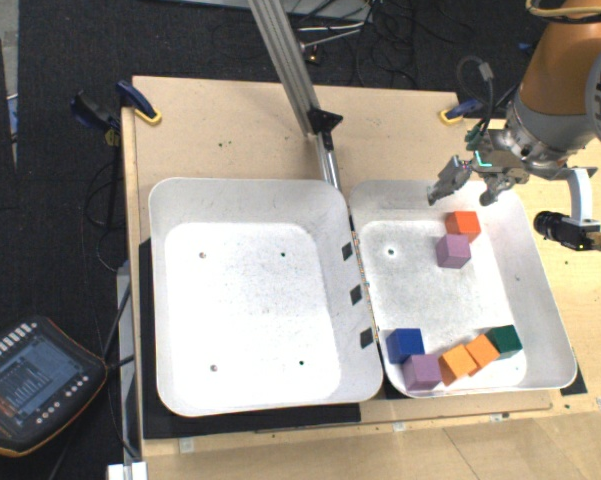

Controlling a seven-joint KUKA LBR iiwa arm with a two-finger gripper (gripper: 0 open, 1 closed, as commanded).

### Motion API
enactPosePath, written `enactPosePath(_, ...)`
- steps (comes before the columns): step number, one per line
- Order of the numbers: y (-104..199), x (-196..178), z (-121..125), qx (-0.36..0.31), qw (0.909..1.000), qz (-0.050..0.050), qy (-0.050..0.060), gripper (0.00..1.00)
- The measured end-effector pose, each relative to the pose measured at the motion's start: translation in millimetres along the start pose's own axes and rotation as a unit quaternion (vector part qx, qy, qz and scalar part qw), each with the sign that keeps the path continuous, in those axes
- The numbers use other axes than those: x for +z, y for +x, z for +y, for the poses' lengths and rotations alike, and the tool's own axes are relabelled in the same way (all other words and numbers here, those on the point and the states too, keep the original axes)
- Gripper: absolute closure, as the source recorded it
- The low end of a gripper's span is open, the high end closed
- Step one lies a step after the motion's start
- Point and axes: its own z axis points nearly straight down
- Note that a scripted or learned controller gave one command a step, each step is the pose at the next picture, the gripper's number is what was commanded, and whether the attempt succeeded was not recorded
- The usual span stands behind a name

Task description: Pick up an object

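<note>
Above the far edge of the right bin (540, 298) the gripper (470, 186) hung with its two fingers spread wide and nothing between them, one fingertip (440, 194) pointing toward the bins' shared seam and the other on the side of the arm. No brand, label or readable writing could be made out on the arm, the blocks or the bins; the screen of the handheld pendant (30, 383), far off past the left bin (245, 288), was too small to read.

The arm (565, 78) came in from the right, its orange band bulging above the grey wrist, the wrist tilted so the fingers pointed down and toward the left bin. A black cable (477, 80) looped just above the wrist.

Just beneath the gripper lay an orange block (462, 223), and touching it on the near side a purple block (453, 250); neither was in contact with the fingers. Well below the tool, along the bin's near wall, sat a row of four more: a blue block (405, 344), a second purple block (422, 370), a second orange block (468, 356) and a green block (504, 341), packed closely together.

Beyond the gripper's left side a slanted metal pole (290, 58) crossed the bench (230, 128) toward the seam.
</note>
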Motion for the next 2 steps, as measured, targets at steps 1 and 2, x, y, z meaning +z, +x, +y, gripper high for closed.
enactPosePath(1, -4, 48, -8, 0.002, 1.0, 0.0, 0.002, 0.0)
enactPosePath(2, 1, 93, -10, 0.002, 1.0, 0.0, 0.002, 0.0)
